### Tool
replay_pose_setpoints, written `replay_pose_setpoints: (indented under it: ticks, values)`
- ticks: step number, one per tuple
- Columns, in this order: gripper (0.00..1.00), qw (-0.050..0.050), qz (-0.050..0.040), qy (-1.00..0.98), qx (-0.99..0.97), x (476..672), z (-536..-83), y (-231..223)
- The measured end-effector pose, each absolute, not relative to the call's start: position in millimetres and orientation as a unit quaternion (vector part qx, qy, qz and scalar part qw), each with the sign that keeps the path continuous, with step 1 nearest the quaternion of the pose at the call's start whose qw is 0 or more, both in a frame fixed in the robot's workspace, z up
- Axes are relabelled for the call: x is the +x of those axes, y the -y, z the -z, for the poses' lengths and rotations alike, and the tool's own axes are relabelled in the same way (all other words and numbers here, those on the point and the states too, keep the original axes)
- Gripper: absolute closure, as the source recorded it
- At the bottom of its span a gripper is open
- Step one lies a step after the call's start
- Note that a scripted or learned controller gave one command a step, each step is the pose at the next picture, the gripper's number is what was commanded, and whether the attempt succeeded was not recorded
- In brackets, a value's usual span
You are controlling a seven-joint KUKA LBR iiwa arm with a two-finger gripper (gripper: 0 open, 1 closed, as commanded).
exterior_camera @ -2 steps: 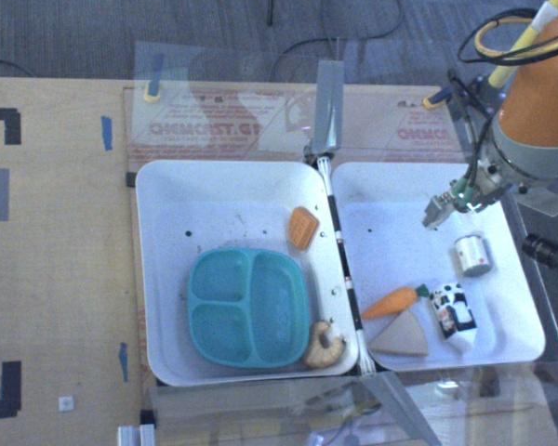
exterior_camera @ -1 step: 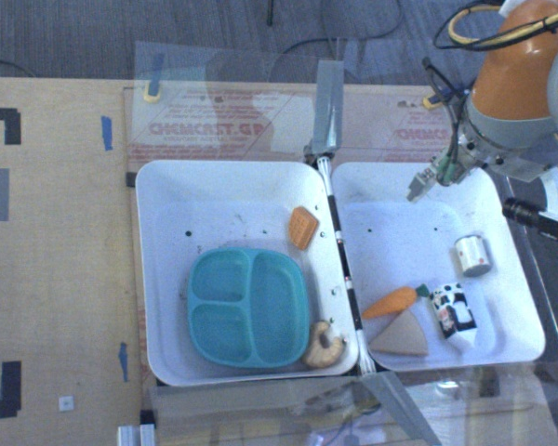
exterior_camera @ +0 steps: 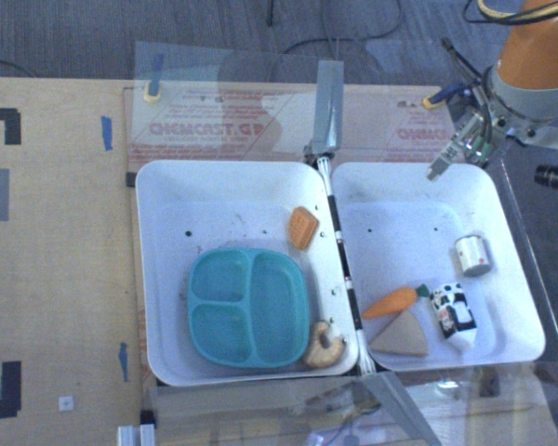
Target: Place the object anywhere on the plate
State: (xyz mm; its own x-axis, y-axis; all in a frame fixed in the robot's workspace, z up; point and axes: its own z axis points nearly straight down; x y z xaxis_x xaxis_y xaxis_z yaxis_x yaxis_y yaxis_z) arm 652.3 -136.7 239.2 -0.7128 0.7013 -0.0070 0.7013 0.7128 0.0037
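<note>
A teal plate [exterior_camera: 249, 307] with three compartments lies in the left bin [exterior_camera: 167, 203], toward its front. An orange-brown bread piece [exterior_camera: 303, 228] rests just behind the plate's right corner, and a tan pretzel-like piece [exterior_camera: 325, 345] sits at its front right edge. In the right bin [exterior_camera: 400, 203] are an orange carrot [exterior_camera: 391, 302], a tan wedge [exterior_camera: 400, 337], a silver can [exterior_camera: 471, 255] and a black-and-white carton [exterior_camera: 454, 312]. My gripper [exterior_camera: 445, 163] hangs over the right bin's far right corner, away from all the objects, with nothing seen in it.
A grey metal divider bar [exterior_camera: 327, 110] runs back from between the two bins. Cables [exterior_camera: 363, 7] lie on the floor behind the bench. The arm's orange band [exterior_camera: 535, 26] is at the top right. Blue tape marks [exterior_camera: 106, 133] dot the wooden bench at left.
</note>
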Motion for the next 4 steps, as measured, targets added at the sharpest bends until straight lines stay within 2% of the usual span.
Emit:
replay_pose_setpoints:
  ticks: [1, 2, 3, 4]
  values:
    - [1.00, 0.002, 0.0000, -0.948, 0.319, 643.1, -144, 225]
    - [1.00, 0.003, -0.0001, -0.933, 0.361, 611.1, -231, 226]
    - [1.00, 0.004, -0.0003, -0.941, 0.339, 651.6, -246, 197]
    - [1.00, 0.004, -0.0007, -0.951, 0.309, 663.3, -282, 110]
